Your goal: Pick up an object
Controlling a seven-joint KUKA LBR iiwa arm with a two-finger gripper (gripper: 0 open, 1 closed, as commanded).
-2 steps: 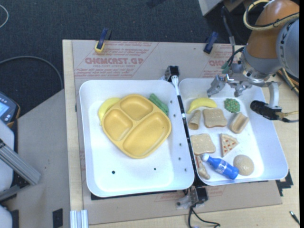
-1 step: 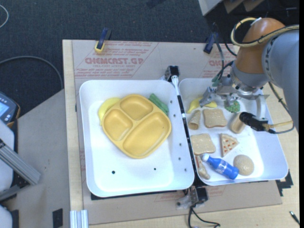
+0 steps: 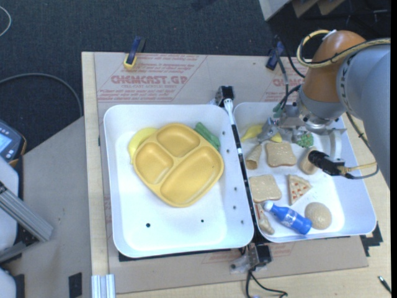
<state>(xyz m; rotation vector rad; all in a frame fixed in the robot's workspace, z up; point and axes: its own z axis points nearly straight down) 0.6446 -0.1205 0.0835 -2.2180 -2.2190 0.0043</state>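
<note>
Blue bottle (image 3: 290, 218) lies untouched; gripper (image 3: 280, 128), grip state unclear, hovers over toast (image 3: 280, 154); descent comes next.

**What the view keeps out of sight**

The gripper (image 3: 286, 124) sits low over the right bin (image 3: 360, 211), and its fingers are lost under the wrist and cables, so their spacing cannot be told. A green thing (image 3: 304, 139) beside it is half covered and too small to name. The yellow plate (image 3: 179, 163) hides most of a yellow piece (image 3: 138, 139) and the lower end of a green piece (image 3: 207, 134). The arm (image 3: 372, 85) runs off the right edge. At the left edge, a dark device (image 3: 8, 141) is cut off.
</note>
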